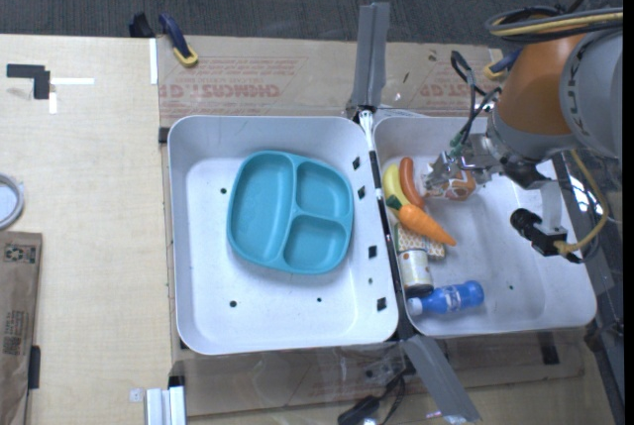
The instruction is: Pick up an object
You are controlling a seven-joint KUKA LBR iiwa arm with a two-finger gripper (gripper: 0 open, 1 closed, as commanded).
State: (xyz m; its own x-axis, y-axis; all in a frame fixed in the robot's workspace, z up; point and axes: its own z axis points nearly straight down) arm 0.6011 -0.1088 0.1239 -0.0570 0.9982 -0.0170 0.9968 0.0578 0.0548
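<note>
Carrot (426,222) lies near right bin's (515,309) left wall beside banana (391,183).

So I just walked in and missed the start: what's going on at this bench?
A grey KUKA arm reaches in from the right over the right-hand bin, its gripper low near the bin's back. That bin holds a banana, a carrot, a blue bottle and a small can. The left bin holds a blue divided plate. Nothing is clearly held.
</note>
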